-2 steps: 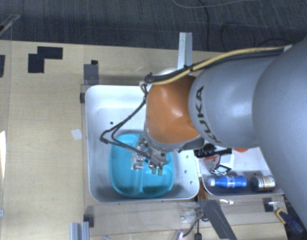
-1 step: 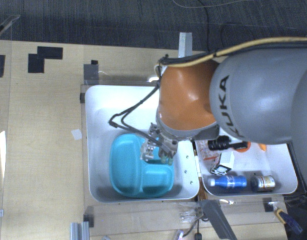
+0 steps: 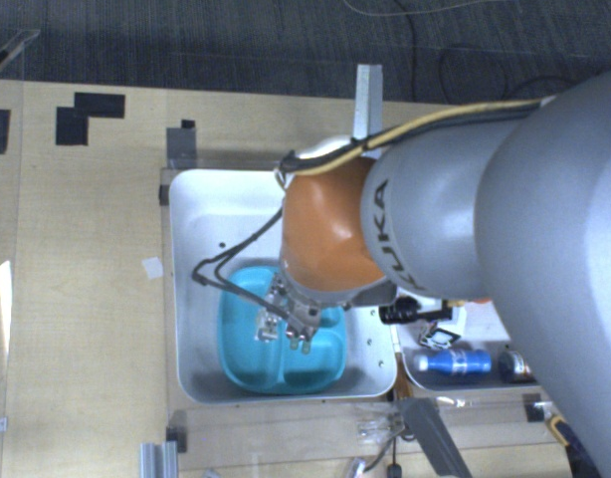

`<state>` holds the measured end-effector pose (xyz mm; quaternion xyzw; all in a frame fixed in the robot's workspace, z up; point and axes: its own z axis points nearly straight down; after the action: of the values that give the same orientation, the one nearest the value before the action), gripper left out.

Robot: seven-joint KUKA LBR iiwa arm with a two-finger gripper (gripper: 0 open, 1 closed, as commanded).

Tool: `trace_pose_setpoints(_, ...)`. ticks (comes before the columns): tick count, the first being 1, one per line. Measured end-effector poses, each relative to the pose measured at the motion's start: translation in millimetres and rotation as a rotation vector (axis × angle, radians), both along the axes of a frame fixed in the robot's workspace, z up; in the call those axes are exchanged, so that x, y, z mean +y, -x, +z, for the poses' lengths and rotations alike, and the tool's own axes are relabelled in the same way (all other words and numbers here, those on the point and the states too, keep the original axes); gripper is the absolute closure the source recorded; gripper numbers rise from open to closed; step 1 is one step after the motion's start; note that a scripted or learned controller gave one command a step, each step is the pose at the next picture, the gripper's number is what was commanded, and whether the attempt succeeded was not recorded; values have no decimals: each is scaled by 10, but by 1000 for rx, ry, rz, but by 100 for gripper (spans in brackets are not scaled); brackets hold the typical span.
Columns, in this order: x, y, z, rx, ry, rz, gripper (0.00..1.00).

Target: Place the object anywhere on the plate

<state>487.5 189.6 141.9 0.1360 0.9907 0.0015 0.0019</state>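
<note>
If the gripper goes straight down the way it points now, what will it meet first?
Most likely the turquoise plastic plate in the left white bin: the gripper hangs directly over it, pointing down. Depth is unclear, so its height above the plate cannot be told.

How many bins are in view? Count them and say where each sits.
2. The left bin holds the blue plate; the right bin lies mostly under the arm, so its contents may be hidden.

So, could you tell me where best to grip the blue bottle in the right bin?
The bottle: grip its middle from above. It lies on its side, lengthwise left to right, so closing across its narrow width should hold.
</note>
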Motion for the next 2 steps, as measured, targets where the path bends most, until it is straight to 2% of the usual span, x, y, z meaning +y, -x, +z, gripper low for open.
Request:
trace_pose_setpoints(1,-115,-41,-449,-12,-13,-204,100)
trace_pose_setpoints(2,-185,-254,286,-2,-1,-119,100)
